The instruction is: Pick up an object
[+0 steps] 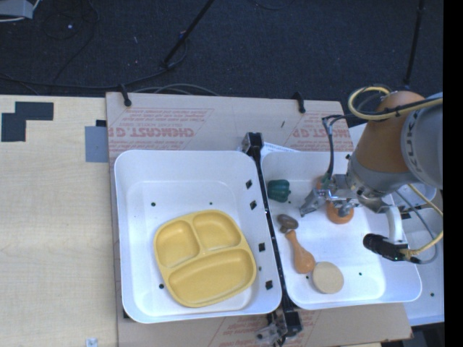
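The gripper [334, 199] hung low in the right bin [376, 284], its fingers pinching a small orange object [340, 212].

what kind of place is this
Likely a robot lab's grasping test bench: two white bins sit side by side on cardboard, an arm reaches into the right one, and cables trail over dark carpet behind.
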`<state>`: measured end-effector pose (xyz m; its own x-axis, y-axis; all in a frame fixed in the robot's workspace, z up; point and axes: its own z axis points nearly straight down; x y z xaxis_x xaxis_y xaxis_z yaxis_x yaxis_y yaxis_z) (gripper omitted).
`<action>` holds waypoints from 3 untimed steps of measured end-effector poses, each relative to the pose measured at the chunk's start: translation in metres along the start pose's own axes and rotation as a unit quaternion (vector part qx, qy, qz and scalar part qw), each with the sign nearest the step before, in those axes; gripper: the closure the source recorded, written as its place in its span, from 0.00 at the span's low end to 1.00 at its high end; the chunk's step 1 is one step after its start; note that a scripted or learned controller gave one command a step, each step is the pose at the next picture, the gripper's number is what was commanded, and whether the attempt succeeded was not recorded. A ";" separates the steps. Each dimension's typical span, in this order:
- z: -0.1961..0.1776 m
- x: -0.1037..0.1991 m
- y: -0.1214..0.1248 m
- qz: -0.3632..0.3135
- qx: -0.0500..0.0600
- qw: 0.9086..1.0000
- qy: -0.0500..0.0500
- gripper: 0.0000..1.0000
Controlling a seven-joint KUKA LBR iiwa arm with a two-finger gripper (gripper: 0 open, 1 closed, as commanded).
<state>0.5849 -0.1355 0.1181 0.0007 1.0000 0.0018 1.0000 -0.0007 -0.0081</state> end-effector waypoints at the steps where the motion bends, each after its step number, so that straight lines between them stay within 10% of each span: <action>1: 0.022 -0.003 0.005 0.001 -0.009 1.000 -0.005 0.00; 2: 0.010 -0.002 0.007 0.001 -0.013 1.000 -0.003 1.00; 3: -0.052 -0.001 0.003 -0.001 -0.005 1.000 -0.001 1.00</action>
<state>0.5885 -0.1365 0.1702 -0.0013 1.0000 -0.0002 1.0000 0.0013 0.0014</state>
